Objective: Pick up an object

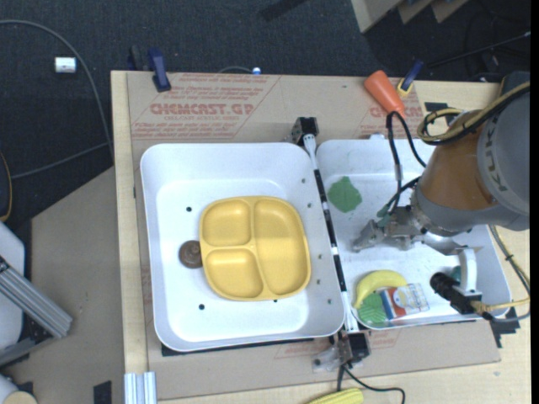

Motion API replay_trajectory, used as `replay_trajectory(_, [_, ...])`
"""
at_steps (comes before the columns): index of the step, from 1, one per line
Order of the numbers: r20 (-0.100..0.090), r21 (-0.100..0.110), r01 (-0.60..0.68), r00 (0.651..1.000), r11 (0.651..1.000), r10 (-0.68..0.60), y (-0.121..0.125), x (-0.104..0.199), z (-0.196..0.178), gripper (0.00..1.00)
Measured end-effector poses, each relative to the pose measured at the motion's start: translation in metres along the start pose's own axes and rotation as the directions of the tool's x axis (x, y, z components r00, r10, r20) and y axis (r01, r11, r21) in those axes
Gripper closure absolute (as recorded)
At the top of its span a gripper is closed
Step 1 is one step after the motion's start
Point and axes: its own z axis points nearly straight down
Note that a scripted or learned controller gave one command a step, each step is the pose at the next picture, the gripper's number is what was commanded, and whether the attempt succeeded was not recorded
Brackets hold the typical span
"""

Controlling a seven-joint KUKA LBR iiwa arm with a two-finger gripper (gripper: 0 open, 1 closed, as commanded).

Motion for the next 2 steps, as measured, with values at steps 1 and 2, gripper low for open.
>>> replay_trajectory(1, [0.002, -0.004, 0.0, 1.0, 1.0, 0.0, 0.087, -0.035, -0.001, 0.0])
replay_trajectory(2, [0.002, -0.001, -0.002, 1.0, 1.0, 0.002, 0.003, -0.089, 0.0, 0.0])
